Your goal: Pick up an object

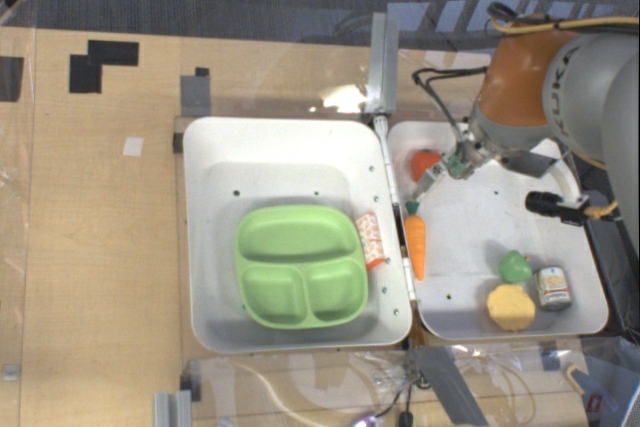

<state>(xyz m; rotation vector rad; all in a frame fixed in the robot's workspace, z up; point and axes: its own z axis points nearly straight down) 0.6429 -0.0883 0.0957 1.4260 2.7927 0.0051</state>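
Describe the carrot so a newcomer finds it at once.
Look in the right bin. Along its left wall lies the carrot, lengthwise with its green top toward the pincer. It is the one long, tapered orange thing there.

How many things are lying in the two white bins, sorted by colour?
Green: 2, the divided plate and a small green piece
Orange: 1, the carrot
Red: 1, a red piece
Yellow: 1
Small can: 1
Patterned packet: 1
Total: 7

Tabletop [100, 215] looks like pale matte wood. Both bins [290, 150] are smooth white plastic with a slight sheen, the green tray [300, 265] is glossy plastic, and the can [551, 287] looks like metal.
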